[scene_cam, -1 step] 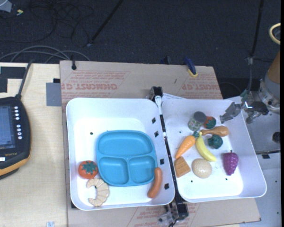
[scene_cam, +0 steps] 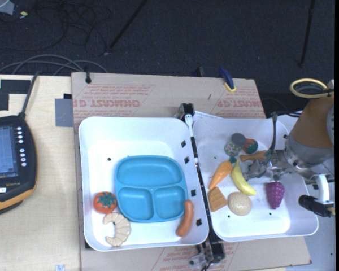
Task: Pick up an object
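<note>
We are looking at the gripper (scene_cam: 264, 168) hanging low in the right bin (scene_cam: 294, 227), beside the banana (scene_cam: 242, 180) and the purple grapes (scene_cam: 275, 193). We cannot tell its state.

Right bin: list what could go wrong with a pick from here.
1. The toys crowd together: the banana lies right beside the carrot and the egg, so closing on one may nudge or snag a neighbour.
2. The end effector sits low among the clutter near the grapes; a sideways move could sweep them along.
3. The egg looks round and smooth, so it may slip out of a pinch.
</note>
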Action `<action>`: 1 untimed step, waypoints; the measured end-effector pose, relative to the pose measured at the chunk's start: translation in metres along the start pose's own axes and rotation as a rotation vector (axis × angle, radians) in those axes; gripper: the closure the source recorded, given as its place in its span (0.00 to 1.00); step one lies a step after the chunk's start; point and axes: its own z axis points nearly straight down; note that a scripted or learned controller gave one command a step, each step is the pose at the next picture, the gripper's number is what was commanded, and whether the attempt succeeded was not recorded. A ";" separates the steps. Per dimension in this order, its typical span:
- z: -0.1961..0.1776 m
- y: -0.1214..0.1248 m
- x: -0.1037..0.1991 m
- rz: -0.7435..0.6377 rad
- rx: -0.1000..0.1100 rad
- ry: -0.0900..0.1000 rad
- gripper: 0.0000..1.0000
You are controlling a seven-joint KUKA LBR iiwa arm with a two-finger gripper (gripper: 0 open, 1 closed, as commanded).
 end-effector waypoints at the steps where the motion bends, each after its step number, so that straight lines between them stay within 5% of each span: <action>1: -0.014 -0.076 0.012 0.001 -0.004 0.000 0.00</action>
